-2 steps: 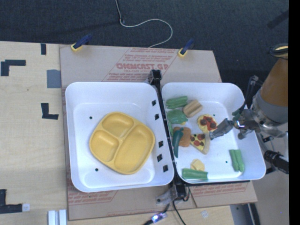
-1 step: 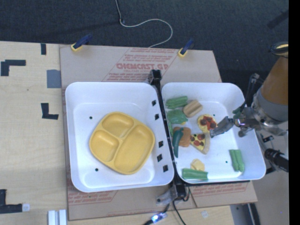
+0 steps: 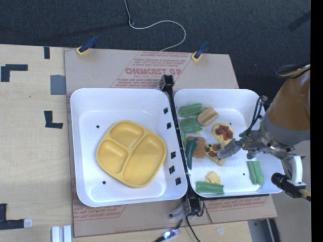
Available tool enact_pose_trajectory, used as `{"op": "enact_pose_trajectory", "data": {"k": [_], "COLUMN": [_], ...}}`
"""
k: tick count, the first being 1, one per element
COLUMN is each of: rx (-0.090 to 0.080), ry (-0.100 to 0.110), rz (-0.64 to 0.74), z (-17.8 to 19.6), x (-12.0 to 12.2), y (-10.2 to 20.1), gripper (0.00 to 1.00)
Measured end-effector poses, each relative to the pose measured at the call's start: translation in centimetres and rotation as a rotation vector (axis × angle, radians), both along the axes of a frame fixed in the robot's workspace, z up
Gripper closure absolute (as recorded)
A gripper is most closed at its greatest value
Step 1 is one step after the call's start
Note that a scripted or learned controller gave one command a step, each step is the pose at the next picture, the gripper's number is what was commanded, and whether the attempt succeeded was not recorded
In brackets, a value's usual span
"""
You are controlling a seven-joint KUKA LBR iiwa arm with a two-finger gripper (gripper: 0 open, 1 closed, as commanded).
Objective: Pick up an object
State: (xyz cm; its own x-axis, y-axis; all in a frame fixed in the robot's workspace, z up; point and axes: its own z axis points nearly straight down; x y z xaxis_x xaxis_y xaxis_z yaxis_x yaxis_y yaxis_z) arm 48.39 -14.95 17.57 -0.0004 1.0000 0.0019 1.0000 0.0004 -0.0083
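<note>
We are reaching into the right bin (image 3: 237, 97) from its right side, and the hand (image 3: 227, 151) is hovering low over the cluster of toy food near the bin's middle. Its dark tips are sitting just beside the pizza slices, one whole slice (image 3: 223, 132) above and a second piece (image 3: 214, 150) right at the tips. We cannot tell how far the hand is parted, and nothing is showing between its tips, so we are judging this as the approach before the grasp, with no object yet lifted.

For the next move we are expecting to settle down over the lower pizza piece, centre it, close, and then rise straight up. The neighbours are crowding close, so a sideways nudge could knock the brown piece (image 3: 200, 147) away.

Counting what we are seeing: two bins, the left bin (image 3: 81, 102) holding one yellow tray (image 3: 131, 153). In the right bin, about five green items, among them a bean (image 3: 255, 172) at the right and another (image 3: 209, 187) at the bottom wall, one bun (image 3: 207, 116), one small yellow piece (image 3: 212, 176), and the two pizza pieces, all on the worktop (image 3: 30, 150).
</note>
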Motion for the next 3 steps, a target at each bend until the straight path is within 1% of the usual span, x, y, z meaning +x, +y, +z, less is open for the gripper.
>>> {"op": "enact_pose_trajectory", "data": {"k": [1,2,3], "rx": [0.000,-0.003,-0.003], "ry": [-0.001,-0.007,-0.008], "rz": [0.000,0.001,0.000], "z": [-4.5,-9.3,-8.1], "x": [0.4,0.3,0.4], "y": [-0.1,0.0,-0.1], "gripper": [0.00,0.00,1.00]}}
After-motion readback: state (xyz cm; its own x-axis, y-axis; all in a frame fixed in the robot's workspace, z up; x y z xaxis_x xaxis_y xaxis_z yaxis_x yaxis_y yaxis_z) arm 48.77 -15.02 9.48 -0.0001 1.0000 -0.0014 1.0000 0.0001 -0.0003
